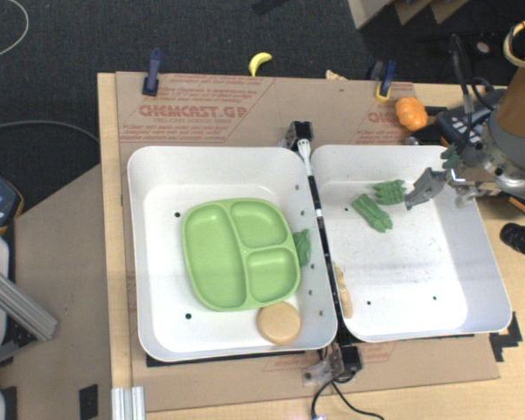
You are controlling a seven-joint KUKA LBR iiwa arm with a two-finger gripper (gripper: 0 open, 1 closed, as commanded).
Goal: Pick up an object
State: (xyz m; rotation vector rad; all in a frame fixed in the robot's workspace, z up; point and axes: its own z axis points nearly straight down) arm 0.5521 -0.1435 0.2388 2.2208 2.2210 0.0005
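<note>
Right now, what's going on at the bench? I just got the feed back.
The arm reaches in from the right, and its gripper sits low over the right bin, right next to the green objects near that bin's far side. Nothing is visibly held between its fingers, so no pick is confirmed. The left bin holds a green divided plate and a tan round object just in front of it.
</note>
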